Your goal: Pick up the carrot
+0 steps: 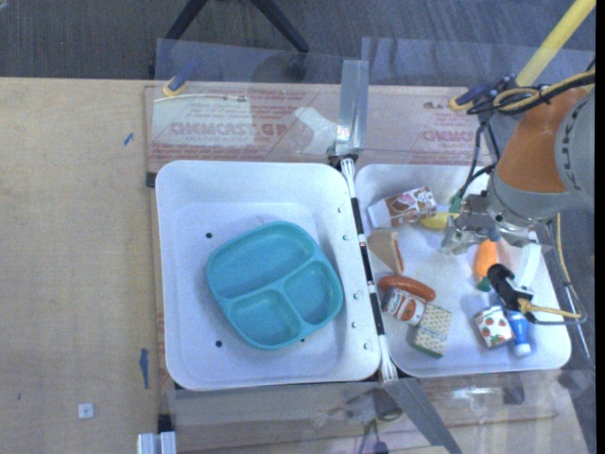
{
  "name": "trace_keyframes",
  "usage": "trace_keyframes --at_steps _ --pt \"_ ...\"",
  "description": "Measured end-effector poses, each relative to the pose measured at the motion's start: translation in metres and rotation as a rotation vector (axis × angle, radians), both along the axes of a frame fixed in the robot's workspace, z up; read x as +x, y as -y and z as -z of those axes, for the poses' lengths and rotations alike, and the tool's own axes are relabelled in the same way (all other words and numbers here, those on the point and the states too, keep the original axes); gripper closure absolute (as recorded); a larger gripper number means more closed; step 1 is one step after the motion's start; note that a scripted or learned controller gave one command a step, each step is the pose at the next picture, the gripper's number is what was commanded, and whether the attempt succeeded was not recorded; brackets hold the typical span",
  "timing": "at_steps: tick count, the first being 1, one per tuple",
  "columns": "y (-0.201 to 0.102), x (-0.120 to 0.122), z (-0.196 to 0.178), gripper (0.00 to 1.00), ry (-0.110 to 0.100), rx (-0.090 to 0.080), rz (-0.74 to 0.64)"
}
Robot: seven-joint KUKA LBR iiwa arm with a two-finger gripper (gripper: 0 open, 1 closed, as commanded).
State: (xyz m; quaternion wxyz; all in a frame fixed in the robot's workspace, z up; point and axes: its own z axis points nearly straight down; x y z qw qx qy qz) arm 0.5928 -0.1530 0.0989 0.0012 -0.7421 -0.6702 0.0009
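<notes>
The task is not yet done. The carrot (485, 257) lies in the right bin (560, 352), a short orange piece toward the bin's 3 o'clock side, resting on the white floor rather than lifted. Nothing shows it gripped. The pincer (461, 235) sits just beside it, at about 10 o'clock from the carrot and low over the bin floor. The two look close to touching, though the slanted view does not settle that. Whether the pincer is released or clenched cannot be told, as its metal end is small and merges with the hardware around it.

By my judgement nearly all of the work is left: the pincer must shift toward 4 o'clock to come over the carrot, close on it, and raise it clear of the bin.

The arm (553, 173) reaches in from 3 o'clock. Its orange band (529, 159) hangs above the bin's 1 o'clock corner, and the wrist points steeply down, so the pincer emerges at about 7 o'clock from the band.

The surroundings are crowded. A yellow piece (434, 222) lies just beside the pincer at 10 o'clock, with a brown-and-white carton (410, 204) beyond it. At 6 o'clock from the carrot stand a strawberry-printed carton (492, 327) and a blue-and-white bottle (518, 333), near enough to be nudged. The left bin (180, 253), holding a teal divided plate (274, 284), lies well apart at 9 o'clock on the desk (66, 253).
</notes>
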Motion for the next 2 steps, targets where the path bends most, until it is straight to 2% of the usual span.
trace_keyframes --at_steps 1,2 --pt "0.002 0.041 -0.053 1.00 0.004 -0.002 -0.203" --pt "-0.032 0.052 -0.121 1.00 0.004 -0.002 -0.362"
